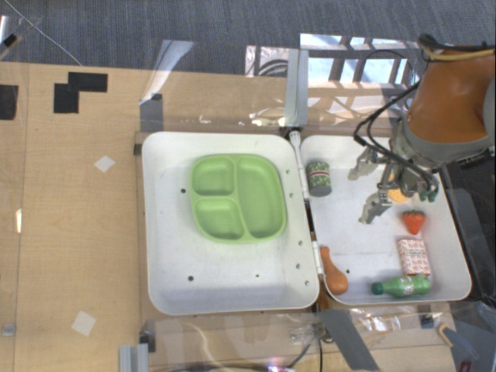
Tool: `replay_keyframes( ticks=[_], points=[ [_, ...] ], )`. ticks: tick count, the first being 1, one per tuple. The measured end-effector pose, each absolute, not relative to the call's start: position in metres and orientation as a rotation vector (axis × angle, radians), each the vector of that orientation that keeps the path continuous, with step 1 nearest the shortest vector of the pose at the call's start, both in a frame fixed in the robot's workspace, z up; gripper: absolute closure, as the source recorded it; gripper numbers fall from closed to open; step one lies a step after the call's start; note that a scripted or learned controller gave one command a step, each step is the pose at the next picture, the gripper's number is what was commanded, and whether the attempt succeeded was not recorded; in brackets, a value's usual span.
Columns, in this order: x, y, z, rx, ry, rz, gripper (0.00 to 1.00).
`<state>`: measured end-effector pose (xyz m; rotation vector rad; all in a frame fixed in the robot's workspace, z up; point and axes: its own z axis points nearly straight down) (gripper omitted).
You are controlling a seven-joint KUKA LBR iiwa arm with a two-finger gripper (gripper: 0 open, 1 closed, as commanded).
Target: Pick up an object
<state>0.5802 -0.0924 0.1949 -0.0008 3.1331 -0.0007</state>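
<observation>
The two-finger metal claw [370, 188] hangs spread and empty, poised to descend; a small orange strawberry-shaped toy [415, 222] lies just right.

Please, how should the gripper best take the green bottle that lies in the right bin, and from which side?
Probably from above, closing across the middle of the green bottle. It lies on its side near the front wall of the right bin, its long axis running left to right, so the fingers should straddle its narrow width. The small box sits close behind it, so the rear finger has little room.
</observation>
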Motion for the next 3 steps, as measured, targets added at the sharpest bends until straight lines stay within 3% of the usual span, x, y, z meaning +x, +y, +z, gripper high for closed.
replay_keyframes(
  ticks=[1, 2, 3],
  points=[
    [0.614, -0.151, 0.128, -0.001, 3.139, -0.001, 0.0],
    [0.62, -0.148, 0.146, -0.014, 3.12, -0.005, 1.0],
    [0.559, -0.177, 0.219, 0.626, 3.064, -0.001, 1.0]
  ],
)
